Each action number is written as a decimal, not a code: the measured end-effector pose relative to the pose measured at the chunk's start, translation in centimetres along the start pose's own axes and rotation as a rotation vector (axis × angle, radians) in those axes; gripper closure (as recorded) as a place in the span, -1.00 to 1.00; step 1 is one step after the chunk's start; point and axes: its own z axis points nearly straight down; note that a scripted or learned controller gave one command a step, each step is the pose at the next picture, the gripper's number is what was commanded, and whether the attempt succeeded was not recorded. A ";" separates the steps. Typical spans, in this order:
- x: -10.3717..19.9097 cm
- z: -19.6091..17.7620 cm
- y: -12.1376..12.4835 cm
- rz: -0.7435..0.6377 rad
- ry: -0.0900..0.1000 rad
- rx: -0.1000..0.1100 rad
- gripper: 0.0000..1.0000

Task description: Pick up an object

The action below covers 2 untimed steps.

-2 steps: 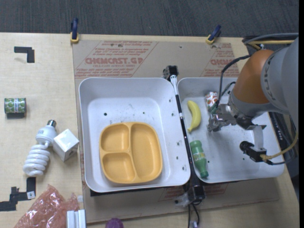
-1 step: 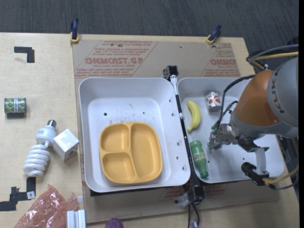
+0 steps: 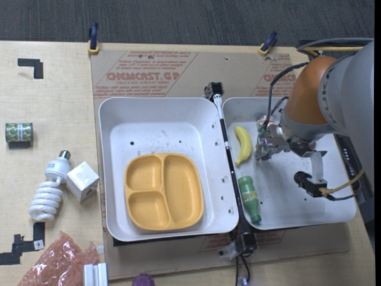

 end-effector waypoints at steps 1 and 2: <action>-4.3 0.0 -5.8 0.003 0.001 0.000 -1.00; -7.5 0.0 2.1 -0.001 0.000 -0.001 -1.00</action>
